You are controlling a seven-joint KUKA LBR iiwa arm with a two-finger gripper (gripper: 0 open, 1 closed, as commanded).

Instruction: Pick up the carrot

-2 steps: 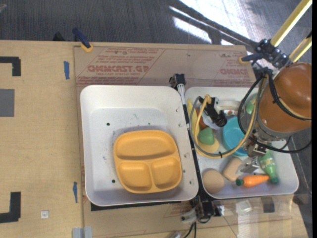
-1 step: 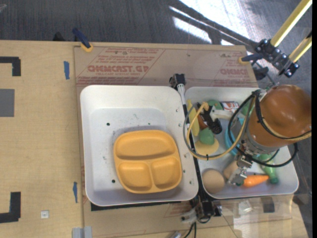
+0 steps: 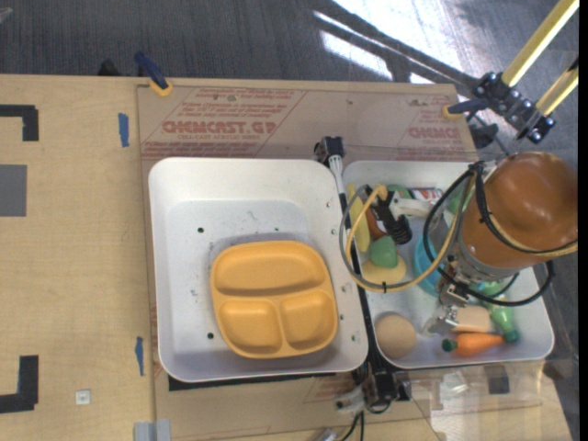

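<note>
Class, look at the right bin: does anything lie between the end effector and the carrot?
Nothing visible does. The end effector hangs just above the carrot, which lies exposed near the bin's front wall, with a green piece touching or nearly touching it.

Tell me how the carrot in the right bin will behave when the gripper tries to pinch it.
The carrot looks like a smooth toy, so probably stiff and light, and perhaps slippery. It lies flat and tapers, so if nudged it would likely roll or swing rather than tip. It lies near the right bin's front wall, beside a green piece, so a sideways slip could wedge it.
</note>
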